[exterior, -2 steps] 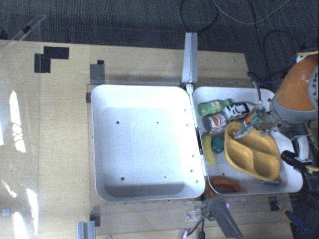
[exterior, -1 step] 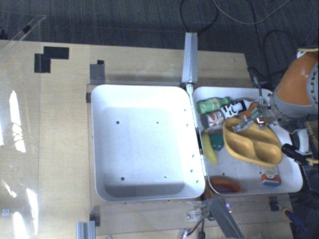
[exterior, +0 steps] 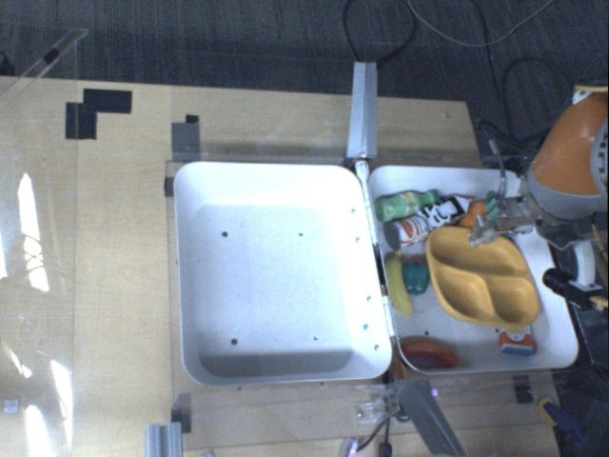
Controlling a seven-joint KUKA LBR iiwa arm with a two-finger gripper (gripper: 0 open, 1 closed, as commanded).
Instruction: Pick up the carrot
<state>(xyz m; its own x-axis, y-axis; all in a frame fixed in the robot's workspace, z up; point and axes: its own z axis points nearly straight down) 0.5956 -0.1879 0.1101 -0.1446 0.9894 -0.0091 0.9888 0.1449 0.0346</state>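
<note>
Gripper positioned over the right-hand shallow white bin (exterior: 567, 346), at the bin's 1 o'clock corner.

The two-finger gripper (exterior: 487, 225) is seen beside the small orange carrot (exterior: 473, 213), which lies at 12 o'clock of the yellow two-compartment plastic dish (exterior: 481, 288). Jaw state cannot be told. The left-hand white bin (exterior: 271, 274) is noted at 9 o'clock.

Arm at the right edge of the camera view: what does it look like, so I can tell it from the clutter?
The arm has a rounded orange band over grey casing. Below it sits a grey metallic gripper with thin cables running along it.
</note>
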